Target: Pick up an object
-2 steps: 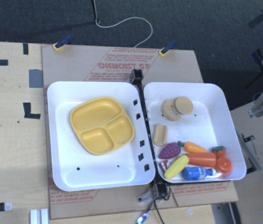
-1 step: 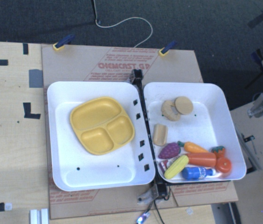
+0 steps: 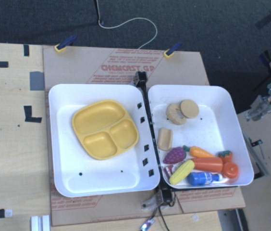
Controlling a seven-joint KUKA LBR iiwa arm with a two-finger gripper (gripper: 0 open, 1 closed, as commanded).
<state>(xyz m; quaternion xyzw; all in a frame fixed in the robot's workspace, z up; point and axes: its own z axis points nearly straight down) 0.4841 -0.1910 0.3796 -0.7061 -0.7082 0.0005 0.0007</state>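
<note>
The right bin (image 3: 220, 100) holds toy food: two tan round biscuits (image 3: 182, 112), a tan block (image 3: 165, 139), purple grapes (image 3: 175, 155), a carrot (image 3: 201, 152), a yellow corn cob (image 3: 181, 172), a red sausage (image 3: 207, 164), a tomato (image 3: 230, 170) and a blue bottle (image 3: 203, 178). Most of it is crowded into the bin's near right corner. My gripper (image 3: 261, 108) is a blurred grey shape at the right edge of the view, outside the right bin and well apart from every object. Nothing is seen in it.
A yellow three-compartment plate (image 3: 105, 129) lies in the left bin (image 3: 63, 143). Black clips run along the wall (image 3: 147, 129) shared by the bins. A white cable (image 3: 126, 23) loops over the dark floor behind the cardboard sheet.
</note>
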